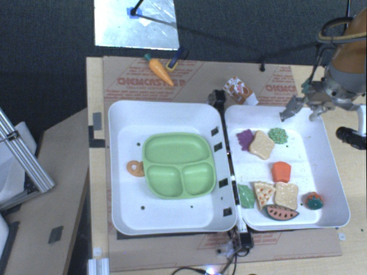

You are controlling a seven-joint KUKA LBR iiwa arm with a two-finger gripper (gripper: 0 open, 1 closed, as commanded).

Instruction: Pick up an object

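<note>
From the camera view, the gripper (302,109) is hovering at the right bin's (330,153) two o'clock corner, its fingers spread apart and gripping nothing. Toy foods are lying in that bin: a green cluster (278,134) at twelve o'clock, an orange block (281,171) at center, a watermelon slice (281,213) at six o'clock.

Grey arm (344,90), seemingly orange-banded

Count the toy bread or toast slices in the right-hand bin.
2. One tan slice lies near the bin's middle top, beside the purple piece. The other slice sits near the front edge, between the pizza wedge and a round red-green toy. None looks hidden.
</note>
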